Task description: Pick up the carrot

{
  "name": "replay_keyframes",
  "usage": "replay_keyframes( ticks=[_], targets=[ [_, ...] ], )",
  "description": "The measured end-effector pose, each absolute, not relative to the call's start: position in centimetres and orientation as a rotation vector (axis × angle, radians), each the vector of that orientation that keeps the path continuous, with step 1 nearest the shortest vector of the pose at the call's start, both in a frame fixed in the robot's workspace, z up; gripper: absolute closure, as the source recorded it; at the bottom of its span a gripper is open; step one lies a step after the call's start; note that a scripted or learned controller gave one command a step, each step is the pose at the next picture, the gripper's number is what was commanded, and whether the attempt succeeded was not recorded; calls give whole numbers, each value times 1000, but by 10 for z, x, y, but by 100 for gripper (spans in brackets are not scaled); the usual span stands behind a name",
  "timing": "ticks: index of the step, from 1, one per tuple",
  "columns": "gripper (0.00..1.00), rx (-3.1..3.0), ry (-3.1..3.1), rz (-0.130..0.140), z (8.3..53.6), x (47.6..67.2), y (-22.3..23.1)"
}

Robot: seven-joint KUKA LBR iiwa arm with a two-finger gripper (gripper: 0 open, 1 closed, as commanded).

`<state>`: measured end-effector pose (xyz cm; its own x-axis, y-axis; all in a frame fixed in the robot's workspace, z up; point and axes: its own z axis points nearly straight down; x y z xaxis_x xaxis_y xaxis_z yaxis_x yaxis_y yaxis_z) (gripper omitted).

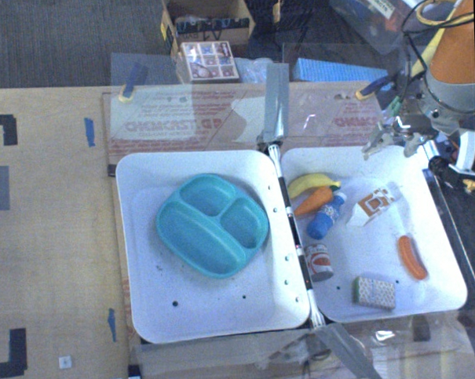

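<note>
Right now the hand [394,135] hovers over the far edge of the right bin [450,293], fingers spread and holding nothing, so the approach is the step in progress. The carrot [312,200] lies well away at that bin's left side, just beside the banana [312,182] and touching the blue bottle [326,218]. Next, I judge, the hand must travel leftward, align across the carrot's width, and descend without snagging either neighbour.
</note>
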<state>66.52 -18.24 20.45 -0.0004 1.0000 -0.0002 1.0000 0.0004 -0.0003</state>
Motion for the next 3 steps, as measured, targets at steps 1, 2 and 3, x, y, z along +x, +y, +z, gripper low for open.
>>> replay_keyframes(
  ticks=[1,2,3],
  targets=[
    [0,-2430,-1991,1,119,663,-126],
    [0,-2598,-1762,8,86,666,-96],
    [0,-2633,-1716,-4,87,612,-103]
  ],
)
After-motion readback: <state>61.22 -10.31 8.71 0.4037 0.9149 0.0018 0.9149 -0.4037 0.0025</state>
